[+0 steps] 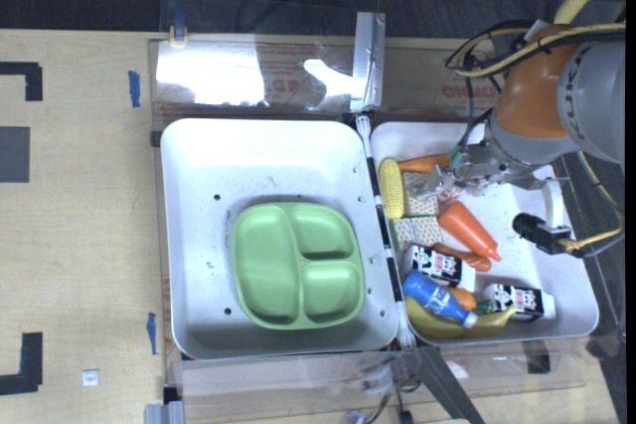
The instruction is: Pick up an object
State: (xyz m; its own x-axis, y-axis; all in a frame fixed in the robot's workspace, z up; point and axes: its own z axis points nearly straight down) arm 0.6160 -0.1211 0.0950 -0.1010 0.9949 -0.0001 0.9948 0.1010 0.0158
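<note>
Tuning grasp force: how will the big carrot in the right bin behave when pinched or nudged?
The carrot looks like smooth moulded plastic, so probably stiff, light and a bit slippery. Its tapered, round body may roll or squirt from a pinch. It lies among other toys, which could limit rolling.

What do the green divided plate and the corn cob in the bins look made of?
Green plate: likely moulded plastic, matte, one even colour with soft rounded dividers. Corn cob: probably toy plastic, uniformly yellow with a slight sheen; too small to be sure.

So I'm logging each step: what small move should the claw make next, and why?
Probably lower a little onto the large carrot. The claw hovers in the right bin, just above the carrot's upper end, and nothing shows between its tips.
</note>
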